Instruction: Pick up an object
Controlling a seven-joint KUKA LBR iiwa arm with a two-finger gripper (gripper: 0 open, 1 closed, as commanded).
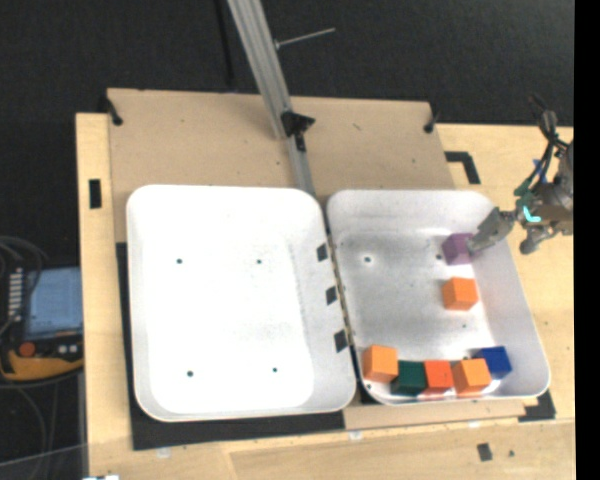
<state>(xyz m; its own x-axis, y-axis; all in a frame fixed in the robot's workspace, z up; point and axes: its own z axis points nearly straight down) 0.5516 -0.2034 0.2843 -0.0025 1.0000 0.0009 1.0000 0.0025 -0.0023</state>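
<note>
Blue device point(54, 303) and cables point(0, 258) beside bench point(250, 143)

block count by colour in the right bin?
Orange cube-shaped blocks: 4
Dark green cube-shaped block: 1
Blue cube-shaped block: 1
Purple cube-shaped block: 1
Total: 7

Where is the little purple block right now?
The purple block lies in the right-hand bin, near its upper right corner, just above a lone orange block. The gripper is right beside it.
</note>
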